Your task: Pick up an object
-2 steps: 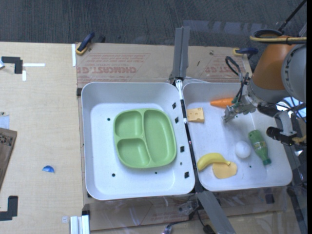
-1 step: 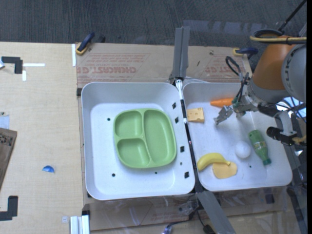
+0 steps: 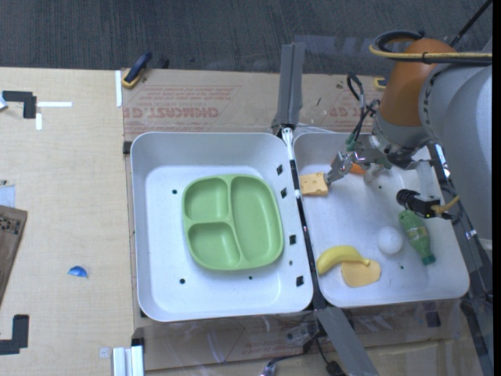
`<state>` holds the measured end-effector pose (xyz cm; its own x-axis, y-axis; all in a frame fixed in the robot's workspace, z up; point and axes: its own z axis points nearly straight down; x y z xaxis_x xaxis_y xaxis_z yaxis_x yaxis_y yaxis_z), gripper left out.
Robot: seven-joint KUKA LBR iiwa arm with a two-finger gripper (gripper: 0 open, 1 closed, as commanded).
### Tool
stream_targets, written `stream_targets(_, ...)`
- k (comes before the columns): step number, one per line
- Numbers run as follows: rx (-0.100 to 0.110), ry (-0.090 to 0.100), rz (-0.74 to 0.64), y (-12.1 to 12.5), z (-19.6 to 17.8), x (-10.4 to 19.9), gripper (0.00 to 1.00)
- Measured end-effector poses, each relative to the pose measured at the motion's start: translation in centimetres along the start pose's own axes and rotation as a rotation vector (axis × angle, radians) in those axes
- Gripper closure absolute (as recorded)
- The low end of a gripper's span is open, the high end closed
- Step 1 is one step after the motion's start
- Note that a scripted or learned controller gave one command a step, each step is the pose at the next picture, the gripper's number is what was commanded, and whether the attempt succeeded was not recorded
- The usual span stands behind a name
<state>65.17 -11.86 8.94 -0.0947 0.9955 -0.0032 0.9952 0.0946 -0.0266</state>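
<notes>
Seen from above: pincer (image 3: 342, 165) low in the right bin (image 3: 438, 288), tips just right of a cheese-like yellow wedge (image 3: 314, 184); open or shut, impossible to tell. Farther front lay a banana (image 3: 338, 258), a white ball (image 3: 390, 240) and a green bottle (image 3: 416, 236). Left bin (image 3: 156, 288) held a green divided plate (image 3: 232, 222).

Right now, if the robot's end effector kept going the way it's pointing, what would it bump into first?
Probably the cheese. The end effector points left and a bit down in the picture, and the cheese sits just past its tip in the right bin. Its height is hard to judge, so it might pass over.
</notes>
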Motion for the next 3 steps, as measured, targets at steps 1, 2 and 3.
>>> stream_targets(1, -0.026, 0.001, -0.061, -2.8, -0.2, -7.3, 0.0)
stream_targets(2, -0.023, 0.001, -0.076, 0.6, -0.3, -0.2, 0.0)
stream_targets(3, -0.025, -0.015, -0.154, 0.6, -0.5, 0.5, 0.0)
